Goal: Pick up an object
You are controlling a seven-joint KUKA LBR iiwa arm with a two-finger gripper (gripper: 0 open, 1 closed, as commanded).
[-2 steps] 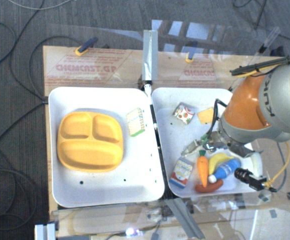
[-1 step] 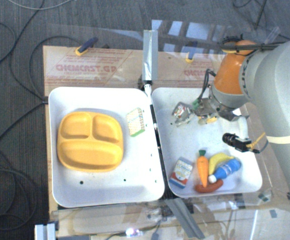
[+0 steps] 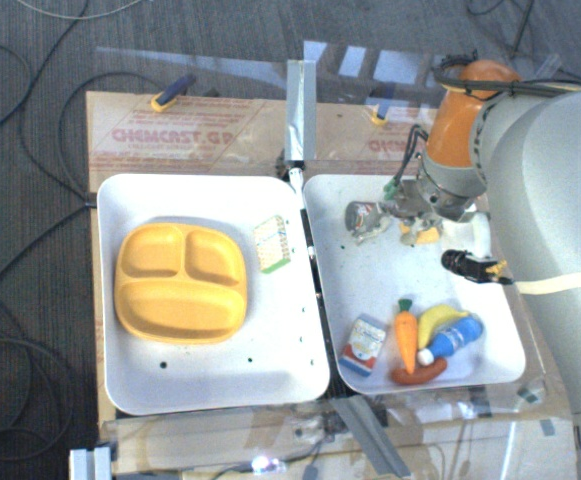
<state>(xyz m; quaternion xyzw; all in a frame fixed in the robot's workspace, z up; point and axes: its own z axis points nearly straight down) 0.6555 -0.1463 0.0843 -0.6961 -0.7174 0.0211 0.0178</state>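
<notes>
The tool [image 3: 370, 218] sits in the upper part of the right bin [image 3: 335, 268], and I cannot tell its state, so it could miss the carrot [image 3: 407, 336] and other toys bunched together lower right.

Even, bright overhead light fills the scene, washing the white bins [image 3: 210, 193] pale with mild glare on their rims. Shadows are soft and short. Detail is slightly grainy, and the grey arm [image 3: 545, 198] nearest the lens looks blurred and overexposed.
</notes>
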